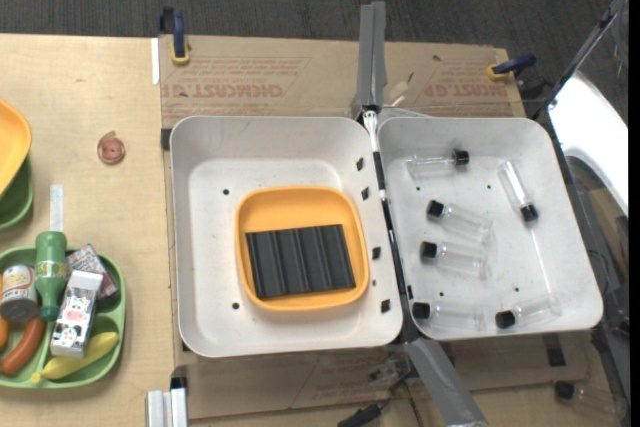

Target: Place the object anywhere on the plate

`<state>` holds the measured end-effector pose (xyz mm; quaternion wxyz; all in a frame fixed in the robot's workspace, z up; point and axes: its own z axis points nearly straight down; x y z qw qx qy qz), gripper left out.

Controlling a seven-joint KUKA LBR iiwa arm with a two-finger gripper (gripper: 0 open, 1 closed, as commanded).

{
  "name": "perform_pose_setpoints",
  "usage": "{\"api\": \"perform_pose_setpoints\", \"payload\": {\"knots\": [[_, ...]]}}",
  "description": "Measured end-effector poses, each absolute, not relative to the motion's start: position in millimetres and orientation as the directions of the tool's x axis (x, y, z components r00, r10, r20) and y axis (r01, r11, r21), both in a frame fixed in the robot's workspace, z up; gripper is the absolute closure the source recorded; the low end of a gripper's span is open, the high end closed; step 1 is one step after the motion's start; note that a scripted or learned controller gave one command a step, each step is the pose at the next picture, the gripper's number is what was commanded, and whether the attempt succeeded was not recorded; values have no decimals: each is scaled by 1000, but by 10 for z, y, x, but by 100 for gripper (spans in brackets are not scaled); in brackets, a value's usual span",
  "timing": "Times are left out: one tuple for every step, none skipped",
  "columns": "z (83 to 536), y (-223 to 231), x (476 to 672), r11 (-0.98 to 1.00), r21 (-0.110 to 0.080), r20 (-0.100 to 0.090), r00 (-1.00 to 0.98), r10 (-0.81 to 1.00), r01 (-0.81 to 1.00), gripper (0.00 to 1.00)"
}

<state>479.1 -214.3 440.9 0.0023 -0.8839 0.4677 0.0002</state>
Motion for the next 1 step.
{"api": "perform_pose_setpoints", "payload": {"knots": [[4411, -2073, 4792, -838, -5, -1, 838, -545, -545, 0]]}}
